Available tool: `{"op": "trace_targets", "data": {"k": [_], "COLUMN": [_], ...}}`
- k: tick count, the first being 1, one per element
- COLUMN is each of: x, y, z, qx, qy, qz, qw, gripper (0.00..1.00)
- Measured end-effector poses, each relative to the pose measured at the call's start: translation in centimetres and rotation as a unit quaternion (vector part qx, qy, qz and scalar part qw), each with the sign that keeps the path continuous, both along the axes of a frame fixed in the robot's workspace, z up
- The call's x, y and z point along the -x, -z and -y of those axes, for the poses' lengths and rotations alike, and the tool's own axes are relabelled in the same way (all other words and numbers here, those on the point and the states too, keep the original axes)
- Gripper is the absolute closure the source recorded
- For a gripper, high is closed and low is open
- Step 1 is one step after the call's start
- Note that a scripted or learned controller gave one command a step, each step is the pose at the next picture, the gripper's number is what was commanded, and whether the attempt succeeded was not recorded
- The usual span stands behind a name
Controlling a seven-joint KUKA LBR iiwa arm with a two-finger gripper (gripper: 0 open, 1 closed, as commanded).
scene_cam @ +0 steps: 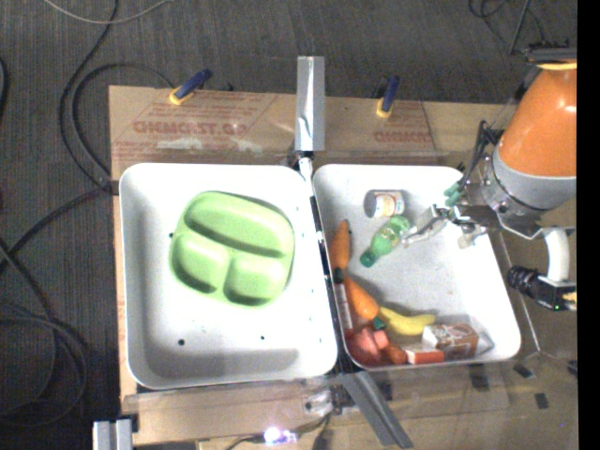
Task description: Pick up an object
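Note:
My gripper (442, 232) hangs over the right part of the right bin (487, 284), fingers spread apart with nothing between them. Its left fingertip (415, 233) ends just right of a green bottle (383, 240) that lies tilted on the bin floor. A small silver can (384, 202) lies just behind the bottle. Along the bin's left wall lie an orange carrot (340, 244) and a second carrot (361, 300). A yellow banana (409, 322), red pieces (369, 344) and a brown and white box (454, 338) crowd the front edge.
The left bin (150, 326) holds a large green divided tray (233, 247). A metal divider post (309, 101) stands behind the seam between the bins. The arm's orange band (548, 125) looms at the right edge. Cables lie on the floor at the left.

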State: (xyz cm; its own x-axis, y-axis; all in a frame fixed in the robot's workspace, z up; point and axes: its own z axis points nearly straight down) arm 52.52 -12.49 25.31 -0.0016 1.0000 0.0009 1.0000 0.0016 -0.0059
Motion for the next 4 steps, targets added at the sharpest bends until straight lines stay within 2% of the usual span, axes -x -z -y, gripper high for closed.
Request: {"op": "trace_targets", "data": {"k": [1, 2, 3, 4], "x": [4.2, 4.2, 3.8, 2.2], "y": [15.0, 14.4, 16.3, 7.3], "z": [0.8, 0.8, -0.9, -7.3], "qx": [-0.0012, -0.0020, 0.0020, 0.0017], "qy": [0.003, 0.004, 0.092, 0.086], "qz": [-0.001, -0.003, 0.008, -0.001], "qw": [1.0000, 1.0000, 0.9957, 0.9963], "gripper": [0.00, 1.00, 1.00, 1.00]}}
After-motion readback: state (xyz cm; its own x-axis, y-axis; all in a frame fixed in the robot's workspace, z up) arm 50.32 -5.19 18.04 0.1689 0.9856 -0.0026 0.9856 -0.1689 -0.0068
